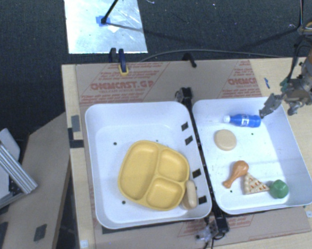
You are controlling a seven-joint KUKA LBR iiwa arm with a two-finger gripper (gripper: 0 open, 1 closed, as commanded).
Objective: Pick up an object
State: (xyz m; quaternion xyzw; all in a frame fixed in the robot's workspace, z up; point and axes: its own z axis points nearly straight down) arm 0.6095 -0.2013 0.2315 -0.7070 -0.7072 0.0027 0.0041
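The gripper (268,108) hangs at the upper right of the right bin (294,154), reaching in from the right edge, its dark tip just beside the base end of the blue bottle (243,121). Whether the tip touches the bottle, I cannot tell, and the view is too small and blurred there to show whether the claw is released or clenched. No object is visibly caught in it.

Taking the blue bottle as the landmark: it lies on its side near the far wall of the right bin, white cap pointing left. Just below it sits a round beige biscuit (225,140). Further below, a toy drumstick (235,173) lies at a slant, and beside that a triangular pizza slice (254,184) touches a green round piece (279,189) at the near right corner.

Well left of the bottle, across the divide, the left bin (105,122) holds a yellow sectioned tray (153,174), with a small tan bread roll (190,194) against the tray's lower right edge.
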